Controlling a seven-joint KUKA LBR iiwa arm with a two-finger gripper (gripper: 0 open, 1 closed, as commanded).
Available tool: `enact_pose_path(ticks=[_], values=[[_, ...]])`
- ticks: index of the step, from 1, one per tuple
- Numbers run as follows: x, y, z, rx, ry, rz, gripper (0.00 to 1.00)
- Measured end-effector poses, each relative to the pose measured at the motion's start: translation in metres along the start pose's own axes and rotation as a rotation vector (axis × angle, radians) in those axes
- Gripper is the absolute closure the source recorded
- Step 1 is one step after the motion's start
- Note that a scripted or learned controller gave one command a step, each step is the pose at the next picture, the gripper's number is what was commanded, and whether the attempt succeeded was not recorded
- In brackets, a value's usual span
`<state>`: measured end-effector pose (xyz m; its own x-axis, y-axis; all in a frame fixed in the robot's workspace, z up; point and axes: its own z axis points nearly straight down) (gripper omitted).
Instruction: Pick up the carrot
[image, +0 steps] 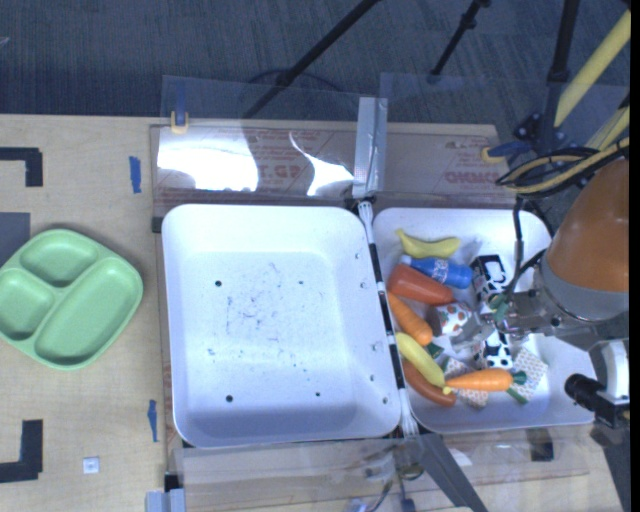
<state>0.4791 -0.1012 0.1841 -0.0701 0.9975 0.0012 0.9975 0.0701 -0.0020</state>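
Note:
The carrot (480, 380), orange with a green stub at its right end, lies flat near the front of the right bin (560, 408). The grey arm with its orange band reaches in from the right. Its gripper (497, 318) hangs over the clutter in the middle of that bin, a little behind the carrot and apart from it. Dark and white parts around the gripper tip blur into the objects under it.
Around the carrot lie a yellow banana (421, 361), a red-orange piece (421, 286), another orange piece (408, 316), a blue bottle (441, 270) and a second banana (428, 243). The left bin (270, 320) adjoins. A green divided plate (66, 297) sits far left.

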Motion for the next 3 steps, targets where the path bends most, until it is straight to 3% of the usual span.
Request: enact_pose_path(ticks=[1,2,3], values=[[-0.038,-0.002,0.000,-0.003,-0.002,-0.244,0.00],[-0.037,-0.002,-0.031,-0.005,-0.003,-0.099,0.00],[-0.038,-0.002,-0.031,-0.005,-0.003,-0.099,0.00]])
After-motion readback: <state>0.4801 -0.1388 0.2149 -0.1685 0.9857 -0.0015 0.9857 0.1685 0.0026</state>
